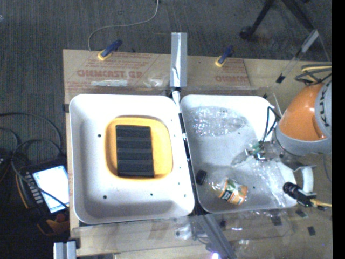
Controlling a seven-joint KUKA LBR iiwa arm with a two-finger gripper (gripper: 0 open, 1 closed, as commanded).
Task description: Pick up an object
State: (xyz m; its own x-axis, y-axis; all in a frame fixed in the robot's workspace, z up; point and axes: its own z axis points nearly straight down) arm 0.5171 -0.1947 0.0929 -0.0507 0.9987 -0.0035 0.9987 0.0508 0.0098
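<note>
Single fixed camera, mounted above the desk [81, 69], looking down at a slant from moderate height, framing left bin [81, 144] and right bin [215, 193] side by side, carpeted floor [43, 20] beyond, arm [304, 120] entering at right.

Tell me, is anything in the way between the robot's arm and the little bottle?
Nothing solid shows. The bottle lies on its side in the right bin, uncovered. The arm hangs over that bin's right side, with crinkly clear plastic lying between them.
</note>
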